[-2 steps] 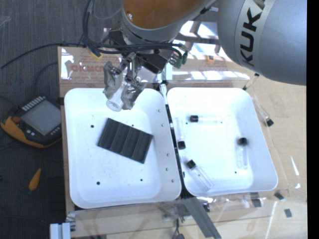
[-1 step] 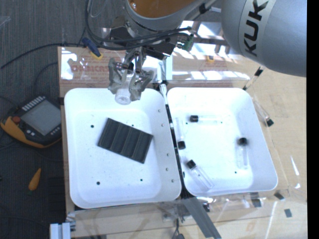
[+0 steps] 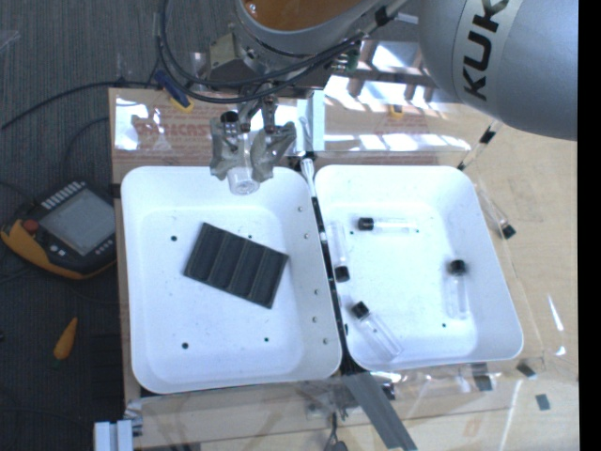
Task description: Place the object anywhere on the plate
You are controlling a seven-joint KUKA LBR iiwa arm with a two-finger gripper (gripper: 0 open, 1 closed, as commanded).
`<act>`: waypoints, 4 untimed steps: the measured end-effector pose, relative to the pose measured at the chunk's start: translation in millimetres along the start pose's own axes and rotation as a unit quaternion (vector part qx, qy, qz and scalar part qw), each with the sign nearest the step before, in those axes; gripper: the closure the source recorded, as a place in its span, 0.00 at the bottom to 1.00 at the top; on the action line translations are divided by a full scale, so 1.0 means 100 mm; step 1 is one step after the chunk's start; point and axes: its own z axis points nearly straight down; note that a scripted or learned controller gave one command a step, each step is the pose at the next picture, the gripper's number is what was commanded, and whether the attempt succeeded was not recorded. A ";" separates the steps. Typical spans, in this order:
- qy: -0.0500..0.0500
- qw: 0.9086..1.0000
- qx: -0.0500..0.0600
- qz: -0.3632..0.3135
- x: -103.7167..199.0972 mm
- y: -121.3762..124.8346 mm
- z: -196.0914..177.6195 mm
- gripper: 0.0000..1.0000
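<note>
A dark grey ribbed plate [image 3: 235, 265] lies flat in the left bin [image 3: 169, 346], a little left of its middle. My gripper [image 3: 244, 169] hangs over the far rim of that bin, up and slightly right of the plate. A small clear vial [image 3: 242, 182] pokes out between the fingertips, and the gripper is shut on it. The vial is well short of the plate and not touching it. The arm's large orange and grey body covers the top of the view.
The right bin [image 3: 488, 336] holds several clear vials with black caps, such as one [image 3: 385, 224] near its far side and one [image 3: 374, 323] near its front. A teach pendant [image 3: 70, 228] sits on the floor to the left.
</note>
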 end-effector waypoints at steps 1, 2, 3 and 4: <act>0.000 0.989 -0.001 -0.149 -0.06 -0.28 0.01 1.00; 0.000 0.944 -0.002 -0.329 -0.07 0.19 0.00 1.00; -0.001 0.861 -0.001 -0.509 -0.08 -0.41 0.01 1.00; -0.002 0.781 -0.003 -0.624 -0.07 -0.02 1.29 1.00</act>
